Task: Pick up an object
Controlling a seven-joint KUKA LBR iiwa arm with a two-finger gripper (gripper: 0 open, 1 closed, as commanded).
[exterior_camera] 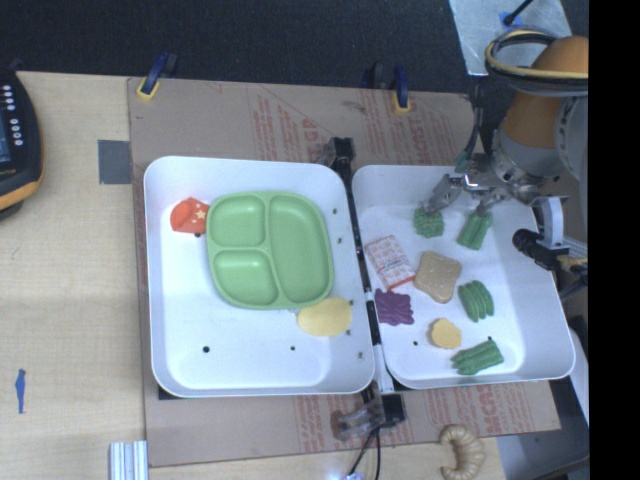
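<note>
My gripper hangs over the far part of the right bin, open, with nothing between its fingers. One fingertip is just above a small green broccoli-like piece. The other is near the top of a green pickle-shaped piece. Further forward in this bin lie a pink-and-white packet, a tan bread slice, purple grapes, a green pepper, a small yellow piece and a green bundle.
The left bin holds a green divided plate, a red piece with a yellow star and a yellow lemon-like piece. Clamps sit between the bins at the back and the front. The arm's grey and orange body rises at the right.
</note>
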